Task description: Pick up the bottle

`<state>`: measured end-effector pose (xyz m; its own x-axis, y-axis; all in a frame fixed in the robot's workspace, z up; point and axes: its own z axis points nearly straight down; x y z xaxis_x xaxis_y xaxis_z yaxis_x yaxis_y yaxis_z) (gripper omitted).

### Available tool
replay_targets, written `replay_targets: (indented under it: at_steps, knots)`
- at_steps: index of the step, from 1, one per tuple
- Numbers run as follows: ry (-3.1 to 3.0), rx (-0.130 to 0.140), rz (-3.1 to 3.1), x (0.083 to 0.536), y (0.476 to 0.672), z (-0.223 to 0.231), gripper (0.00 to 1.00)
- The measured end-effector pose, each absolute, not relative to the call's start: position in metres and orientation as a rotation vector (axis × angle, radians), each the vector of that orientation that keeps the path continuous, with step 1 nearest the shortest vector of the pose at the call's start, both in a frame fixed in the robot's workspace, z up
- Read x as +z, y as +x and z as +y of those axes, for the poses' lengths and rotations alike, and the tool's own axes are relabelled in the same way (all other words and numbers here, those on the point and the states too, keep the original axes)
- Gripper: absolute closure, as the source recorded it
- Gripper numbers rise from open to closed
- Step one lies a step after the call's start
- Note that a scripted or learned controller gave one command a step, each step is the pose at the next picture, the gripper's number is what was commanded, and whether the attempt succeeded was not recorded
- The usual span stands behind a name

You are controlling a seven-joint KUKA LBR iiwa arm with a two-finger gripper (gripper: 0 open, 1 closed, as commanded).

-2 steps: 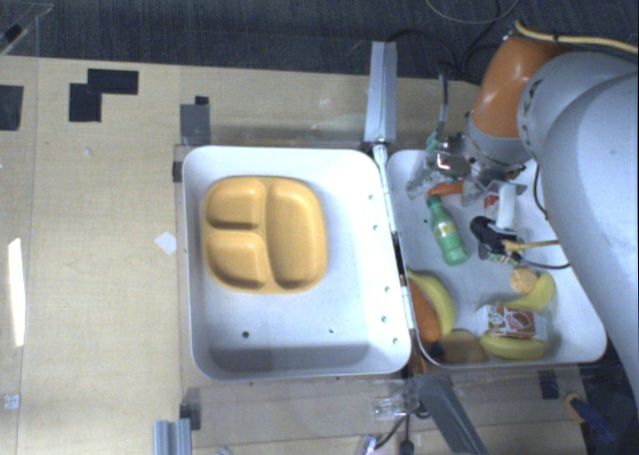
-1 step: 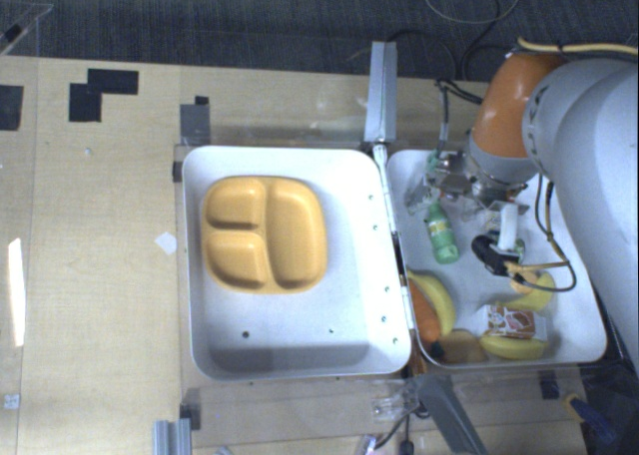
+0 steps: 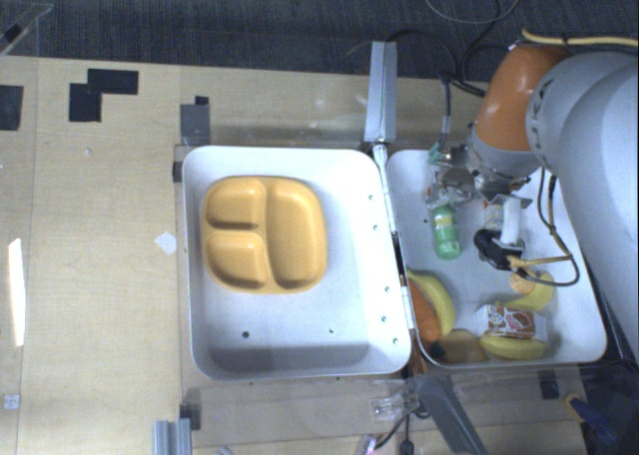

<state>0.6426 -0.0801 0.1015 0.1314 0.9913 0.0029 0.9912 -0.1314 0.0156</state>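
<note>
My gripper (image 3: 446,187) sits directly above the green bottle (image 3: 445,231); whether it grasps, I cannot tell. Descend straight, centre on its body, avoid the bananas (image 3: 435,295) below.

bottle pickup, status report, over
Gripper low in right bin, right above the green bottle; grasp not confirmed. Bottle lying on bin floor near left wall. Bananas and a small carton nearby, clear of it.
</note>
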Motion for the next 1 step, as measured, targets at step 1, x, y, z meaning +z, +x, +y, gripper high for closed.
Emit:
replay_targets:
  at_steps: [1]
  knots:
    - [2.456,0.010,1.954,0.0875,0.6288,-0.0829,1.00]
